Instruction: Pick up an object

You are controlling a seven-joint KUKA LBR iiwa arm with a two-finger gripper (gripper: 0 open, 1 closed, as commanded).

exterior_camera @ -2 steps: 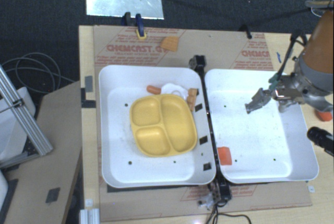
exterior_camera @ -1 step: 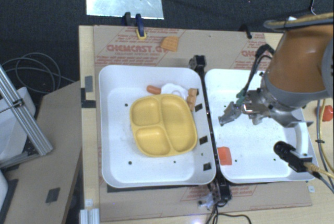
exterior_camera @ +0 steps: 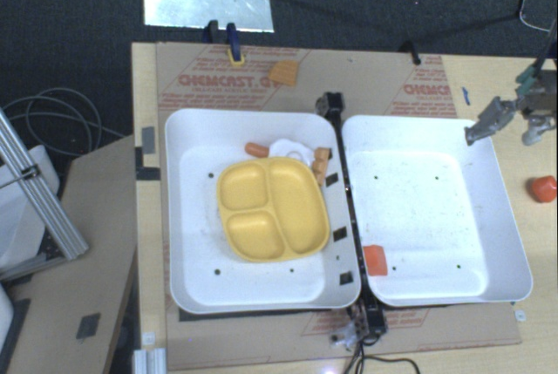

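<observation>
White bins [exterior_camera: 501, 215] share the bench; an orange block [exterior_camera: 374, 259] lies well apart from the claw [exterior_camera: 508, 124], spread apart.

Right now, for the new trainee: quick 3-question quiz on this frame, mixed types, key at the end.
1. True or false: the yellow divided tray lies in the right bin.
2. Which bin holds the orange block? A) left bin B) right bin
3. Fill in: the gripper sits over the right bin's far ____ corner.

Key:
1. False; it lies in the left bin, with a small orange sausage-shaped piece and a white item just behind it.
2. B, at its near left corner.
3. Right; its fingers are spread and nothing is between them.
</observation>
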